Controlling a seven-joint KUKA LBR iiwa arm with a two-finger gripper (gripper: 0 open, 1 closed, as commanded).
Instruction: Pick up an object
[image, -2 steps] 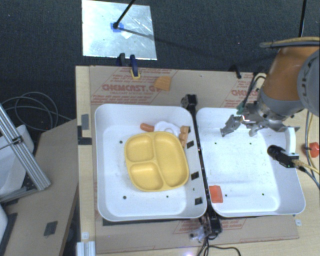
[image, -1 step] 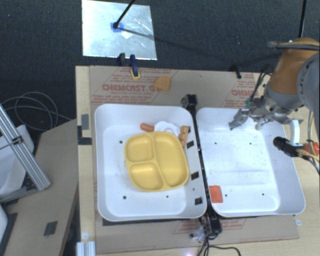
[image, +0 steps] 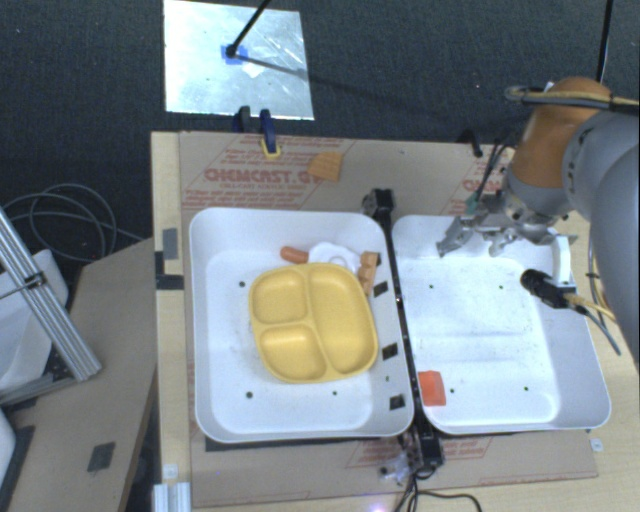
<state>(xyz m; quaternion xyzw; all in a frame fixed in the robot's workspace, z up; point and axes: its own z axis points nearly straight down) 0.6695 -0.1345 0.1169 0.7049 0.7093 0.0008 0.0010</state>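
Behind the bench, on the dark floor, lies a shiny metal sheet (image: 238, 58) with a small blue mark on it. At the far edge of the cardboard base (image: 290, 170) stands a blue and yellow clamp (image: 264, 132), with a tan piece (image: 326, 166) near it. On the left, grey cables (image: 62, 232) lie beside an aluminium frame (image: 40, 310).

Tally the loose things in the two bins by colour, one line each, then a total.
Yellow: 1, the divided plate
Orange: 2, the sausage and the block
White: 1, the cup
Tan: 1, the small piece
Total: 5
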